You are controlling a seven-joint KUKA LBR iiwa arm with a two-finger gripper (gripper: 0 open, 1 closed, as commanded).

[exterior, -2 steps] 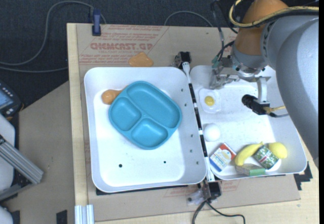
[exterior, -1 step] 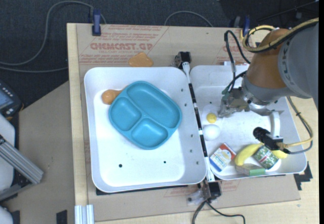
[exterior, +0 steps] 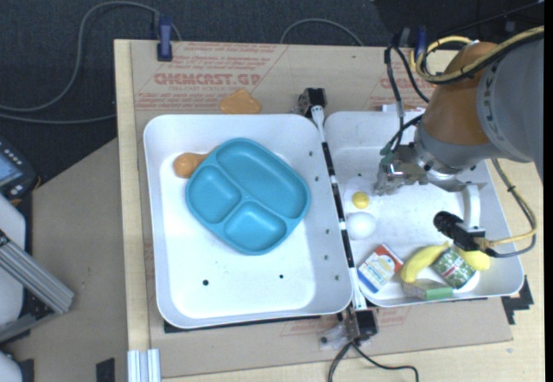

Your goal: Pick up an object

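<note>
**Arm low over the right-hand bin, small items below it**

We see the grey arm with its orange band reaching in from the right of the frame, its two-finger gripper low over the upper middle of the right shallow white bin. We cannot tell how that gripper is set or whether it has anything.

Just below and left of the gripper lies a small yellow round piece, with a white egg-shaped ball beneath it. Toward the lower right of the frame we find a small white carton with red and blue print, a yellow plastic banana and a green-labelled can bunched together.

In the left shallow white bin sits a blue three-compartment plastic tray, with an orange rounded object touching its upper left edge.
</note>
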